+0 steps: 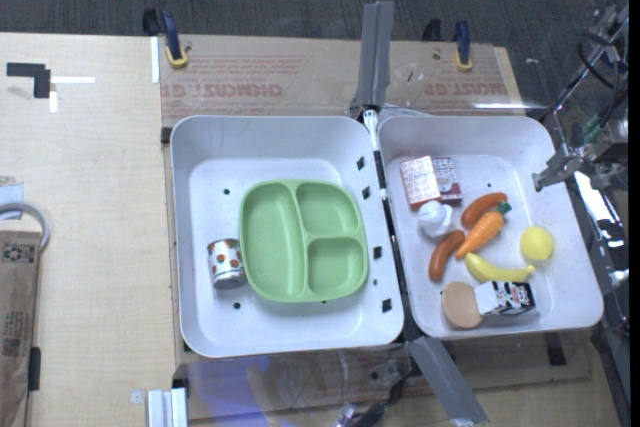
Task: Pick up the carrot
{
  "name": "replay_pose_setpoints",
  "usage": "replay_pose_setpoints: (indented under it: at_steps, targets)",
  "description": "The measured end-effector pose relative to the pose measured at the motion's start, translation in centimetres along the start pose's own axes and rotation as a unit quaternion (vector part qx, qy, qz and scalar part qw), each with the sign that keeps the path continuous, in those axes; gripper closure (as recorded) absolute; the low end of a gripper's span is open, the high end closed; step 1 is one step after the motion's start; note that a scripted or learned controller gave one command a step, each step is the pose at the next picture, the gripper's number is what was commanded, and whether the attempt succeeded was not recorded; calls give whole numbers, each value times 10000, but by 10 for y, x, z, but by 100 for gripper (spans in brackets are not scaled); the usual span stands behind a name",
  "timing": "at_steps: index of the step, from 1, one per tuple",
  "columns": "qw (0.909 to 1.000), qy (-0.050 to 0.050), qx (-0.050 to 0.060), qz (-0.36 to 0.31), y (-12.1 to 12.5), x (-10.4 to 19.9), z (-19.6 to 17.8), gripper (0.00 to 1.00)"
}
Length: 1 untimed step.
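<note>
Dark floor lies beyond a pale wooden table (90, 175) that carries two white bins side by side. At the right edge the arm (600, 145) is mostly cut off; its gripper (556, 173) sits as a blurred metal shape over the right bin's (560, 310) right rim, too unclear to tell whether it is released or clenched.

The carrot (481, 231) lies near the middle of the right bin, tilted, with its green top toward the far right. It is crowded: a sausage (484, 207) lies just beside it on the far side, another sausage (446, 255) just to its left, and a banana (498, 269) just near of it. A lemon (537, 244) sits to the right, a red-and-white packet (430, 181) at the far left, a white lump (434, 218) below that, and a tan disc (461, 305) and small carton (510, 298) at the near wall.

The left bin (200, 215) holds a green divided plate (303, 240) and a spotted can (226, 263) on its left. Open bin floor remains along the right bin's far wall.
</note>
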<state>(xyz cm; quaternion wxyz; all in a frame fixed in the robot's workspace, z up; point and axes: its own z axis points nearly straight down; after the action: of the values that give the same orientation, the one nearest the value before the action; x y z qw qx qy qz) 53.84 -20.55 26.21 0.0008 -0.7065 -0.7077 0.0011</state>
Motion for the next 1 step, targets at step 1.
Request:
replay_pose_setpoints:
  at_steps: [1]
  targets:
    - [10000,-3,6,-12,1,0,-8,100]
